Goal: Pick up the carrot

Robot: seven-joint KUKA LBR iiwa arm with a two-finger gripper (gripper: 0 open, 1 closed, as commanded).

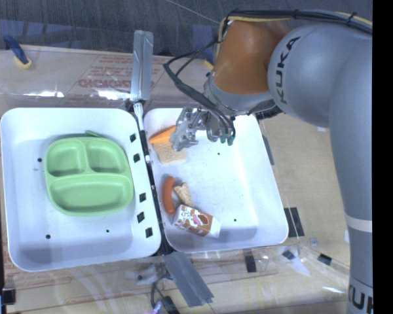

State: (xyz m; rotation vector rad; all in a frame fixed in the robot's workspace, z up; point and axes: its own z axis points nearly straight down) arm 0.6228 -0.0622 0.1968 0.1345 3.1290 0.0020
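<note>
Orange tapered carrot (161, 135) lies at right white bin's (249, 205) upper-left corner, beside tan bread slice (169, 152) | tool (191, 134) hovers adjacent, grip state unclear | approach should avoid bread.

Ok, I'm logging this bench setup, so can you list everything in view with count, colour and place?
bins: two, white, side by side on the bench
plate: one, green, divided, in the left bin
carrot: one, orange, right bin, far left corner
bread slice: one, tan, beside the carrot
sausage: one, orange-red, right bin, left side
carton: one, brown and white, right bin, near edge
arm: one, grey and orange, from the right
pincer: one, metal, over the right bin by the carrot
</note>
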